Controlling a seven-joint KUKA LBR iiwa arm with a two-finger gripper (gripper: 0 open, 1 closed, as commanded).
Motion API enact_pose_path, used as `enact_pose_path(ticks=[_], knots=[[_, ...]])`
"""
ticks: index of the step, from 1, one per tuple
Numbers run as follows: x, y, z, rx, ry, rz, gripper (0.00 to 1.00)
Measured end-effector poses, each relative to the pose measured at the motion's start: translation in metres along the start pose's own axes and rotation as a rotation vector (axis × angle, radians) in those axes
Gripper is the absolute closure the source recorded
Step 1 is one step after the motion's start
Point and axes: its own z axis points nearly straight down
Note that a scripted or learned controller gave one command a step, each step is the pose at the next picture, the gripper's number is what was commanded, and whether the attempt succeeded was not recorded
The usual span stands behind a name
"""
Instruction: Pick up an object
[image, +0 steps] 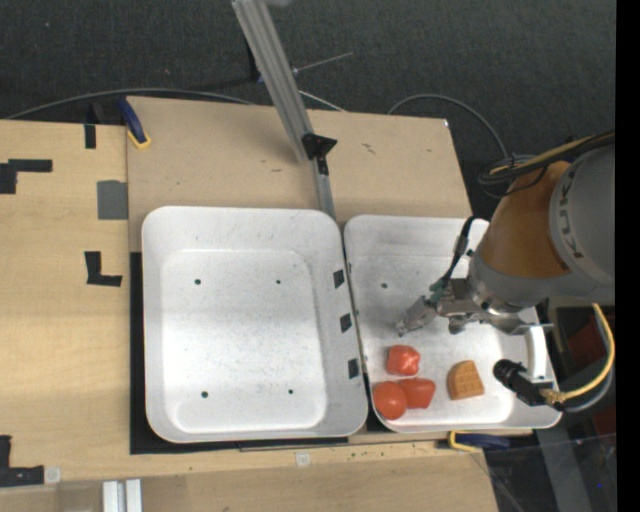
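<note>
So your pickable stuff is all bunched in the near end of the right-hand shallow white bin (400, 250). There's a small red rounded lump (403, 360) sitting on its own, then right below it two more red pieces (403, 397) pressed together against the bin's near left corner, and off to their right a tan, roughly square biscuit-like block (465, 379), apart from the red ones.

The two-finger gripper (412, 323) is hovering just above and a touch left of that top red lump, not touching it as far as you can see from this angle. It's got nothing between its fingers. How wide it's open, honestly can't tell; the tip is just a small grey blur here.

The grey arm with its orange band (525, 235) comes in over the right bin's far right side, covering that corner.

The left-hand white bin (240, 320) sits edge to edge with the right one, showing just a speckled floor with a few dark dots. Both rest on the light wooden bench (60, 330).
</note>
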Motion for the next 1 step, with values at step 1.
enact_pose_path(ticks=[1], knots=[[0.0,0.0001,0.0484,-0.007,-0.003,0.0,0.0]])
